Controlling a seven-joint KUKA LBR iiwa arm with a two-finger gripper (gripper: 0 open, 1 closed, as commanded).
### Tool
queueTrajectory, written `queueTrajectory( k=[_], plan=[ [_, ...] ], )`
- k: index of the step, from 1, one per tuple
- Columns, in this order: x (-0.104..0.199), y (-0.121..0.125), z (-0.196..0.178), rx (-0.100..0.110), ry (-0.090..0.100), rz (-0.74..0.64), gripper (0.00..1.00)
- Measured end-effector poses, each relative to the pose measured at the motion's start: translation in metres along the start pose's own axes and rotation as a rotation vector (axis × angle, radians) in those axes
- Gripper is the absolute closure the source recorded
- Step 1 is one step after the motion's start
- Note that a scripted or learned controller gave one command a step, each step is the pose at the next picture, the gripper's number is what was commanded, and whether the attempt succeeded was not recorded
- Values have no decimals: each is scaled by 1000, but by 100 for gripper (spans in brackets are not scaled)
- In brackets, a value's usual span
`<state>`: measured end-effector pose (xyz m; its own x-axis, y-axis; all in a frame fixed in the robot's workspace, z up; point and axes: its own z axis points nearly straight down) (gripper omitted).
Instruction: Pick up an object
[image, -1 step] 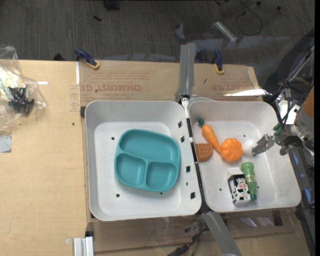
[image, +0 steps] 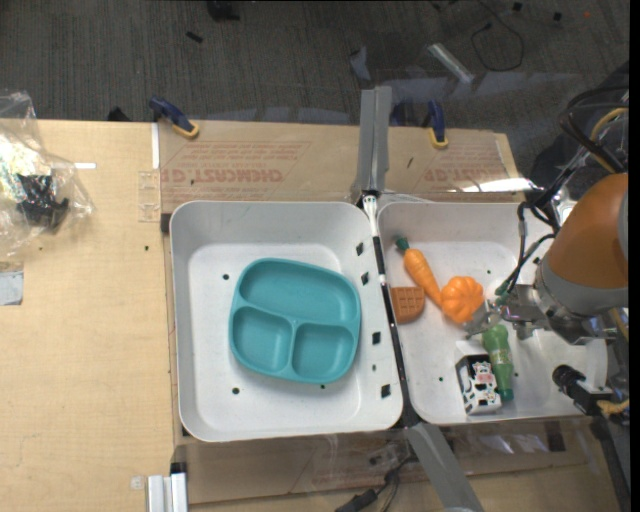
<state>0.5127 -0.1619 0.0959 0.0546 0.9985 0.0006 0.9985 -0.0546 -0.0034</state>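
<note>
The right bin (image: 440, 235) holds several toys. An orange carrot (image: 420, 275) with a green top lies at a slant near the bin's left wall. Beside it are a brown waffle piece (image: 407, 303) and an orange pumpkin (image: 461, 298). A green bottle (image: 499, 362) lies toward the front, with a small black-and-white carton (image: 480, 385) to its left. My gripper (image: 494, 320) is low in the bin, right at the bottle's upper end and just right of the pumpkin. The wrist hides what lies directly beneath it.
The left bin (image: 200, 300) bears a teal divided plate (image: 295, 320). A clear plastic bag (image: 35, 190) lies on the bench at far left. Clamps (image: 178, 120) hold the cardboard behind the bins. The arm's orange band (image: 600, 240) hangs over the right bin's right rim.
</note>
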Motion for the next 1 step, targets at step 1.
queueTrajectory(
  k=[1],
  plan=[
    [-1, 0, -9, 0, 0, 3, 100]
  ],
)
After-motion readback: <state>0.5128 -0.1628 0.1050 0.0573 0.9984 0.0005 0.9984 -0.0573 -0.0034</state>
